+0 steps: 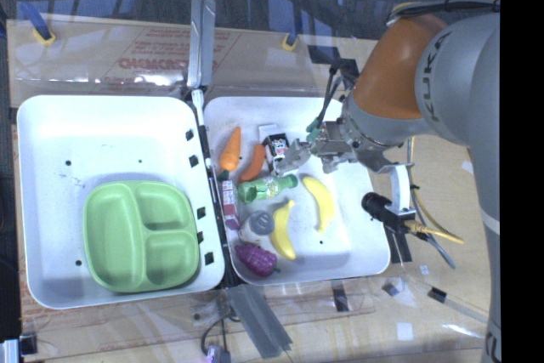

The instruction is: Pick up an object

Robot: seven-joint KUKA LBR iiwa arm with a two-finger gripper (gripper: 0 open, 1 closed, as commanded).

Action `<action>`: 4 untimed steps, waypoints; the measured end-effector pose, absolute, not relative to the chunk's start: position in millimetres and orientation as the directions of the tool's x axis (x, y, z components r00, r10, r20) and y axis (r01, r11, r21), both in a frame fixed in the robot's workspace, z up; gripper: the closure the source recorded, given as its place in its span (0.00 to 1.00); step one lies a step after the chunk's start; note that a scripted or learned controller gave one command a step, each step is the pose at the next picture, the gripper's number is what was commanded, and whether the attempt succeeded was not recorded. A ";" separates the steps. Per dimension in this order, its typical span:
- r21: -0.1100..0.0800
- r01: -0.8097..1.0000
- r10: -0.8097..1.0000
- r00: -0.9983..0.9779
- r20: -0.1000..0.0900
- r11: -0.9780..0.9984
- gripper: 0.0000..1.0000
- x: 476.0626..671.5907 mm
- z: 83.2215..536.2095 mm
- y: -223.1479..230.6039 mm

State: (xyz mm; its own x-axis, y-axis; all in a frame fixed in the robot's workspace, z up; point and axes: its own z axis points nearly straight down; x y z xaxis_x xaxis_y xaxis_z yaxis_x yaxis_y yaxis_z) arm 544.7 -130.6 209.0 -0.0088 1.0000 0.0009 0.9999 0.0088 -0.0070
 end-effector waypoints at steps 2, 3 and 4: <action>-0.007 0.985 0.985 -0.172 0.001 0.172 0.00 592.0 164.7 -110.4; -0.009 0.990 0.990 0.144 -0.001 -0.144 0.00 571.1 184.8 -104.3; -0.007 0.996 0.996 0.090 0.000 -0.090 0.00 558.6 132.3 -140.2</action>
